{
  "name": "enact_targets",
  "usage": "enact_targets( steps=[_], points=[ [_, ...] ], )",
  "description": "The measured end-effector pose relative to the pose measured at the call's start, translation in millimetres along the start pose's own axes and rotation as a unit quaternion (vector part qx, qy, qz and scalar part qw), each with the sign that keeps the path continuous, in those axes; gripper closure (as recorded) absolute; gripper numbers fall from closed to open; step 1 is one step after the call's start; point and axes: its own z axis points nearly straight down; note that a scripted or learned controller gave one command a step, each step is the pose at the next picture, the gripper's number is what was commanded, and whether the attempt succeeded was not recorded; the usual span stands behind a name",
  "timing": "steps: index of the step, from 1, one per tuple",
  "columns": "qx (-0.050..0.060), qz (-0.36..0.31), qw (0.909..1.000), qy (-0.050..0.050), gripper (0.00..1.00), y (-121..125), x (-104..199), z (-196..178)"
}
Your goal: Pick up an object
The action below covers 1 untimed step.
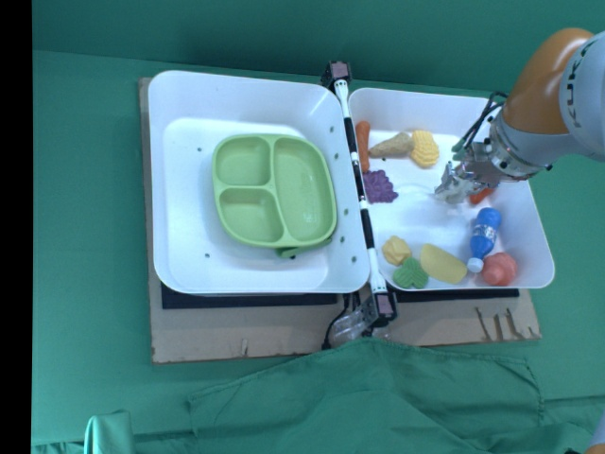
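Note:
My gripper (457, 187) hangs low over the right bin (416, 218), near its right side, with the grey arm and orange band reaching in from the upper right. A small red-orange piece (481, 196) lies just right of the fingers, partly hidden by them. Other toy foods lie in this bin: an orange carrot (363, 145), a tan cone (391, 145), a yellow corn piece (424, 148), purple grapes (379, 186), a blue bottle (484, 234), a red-orange fruit (499, 269), a yellow lemon-like piece (442, 264), a green leaf piece (410, 273) and a small yellow piece (396, 250).
The left bin (184, 159) holds a green three-compartment plate (274, 191). A black-and-white divider bar (357, 187) runs between the bins. Both bins rest on cardboard (236, 346) over green cloth; folded cloth (378, 400) lies at the front.

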Motion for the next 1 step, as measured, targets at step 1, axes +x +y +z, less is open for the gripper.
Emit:
enact_targets(
  steps=[1],
  points=[
    [-0.004, 0.000, 1.0000, -0.003, 1.00, 2.1, -0.8, -15.2]
  ],
)
